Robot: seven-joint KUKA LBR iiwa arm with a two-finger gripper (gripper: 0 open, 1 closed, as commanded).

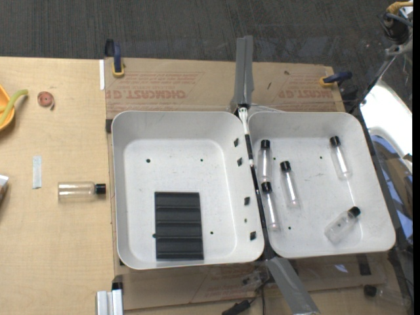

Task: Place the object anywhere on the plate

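A black ribbed plate (178, 226) lies flat in the front part of the left bin (131, 136). The right bin (374, 176) holds several clear vials with black caps. Two vials (264, 157) (269, 205) lie along its left wall, and a third (289, 184) is just right of them. Another vial (339, 156) rests at the back right. A shorter, wider vial (342, 225) sits tilted at the front right. None of them touches the plate.
One more clear vial (80, 189) lies on the wooden bench left of the bins. A yellow object (6, 107), a small red disc (44, 98) and a white strip (37, 172) sit further left. Clamps (335, 79) hold the cardboard under the bins. White and blue equipment (387, 130) stands at the right.
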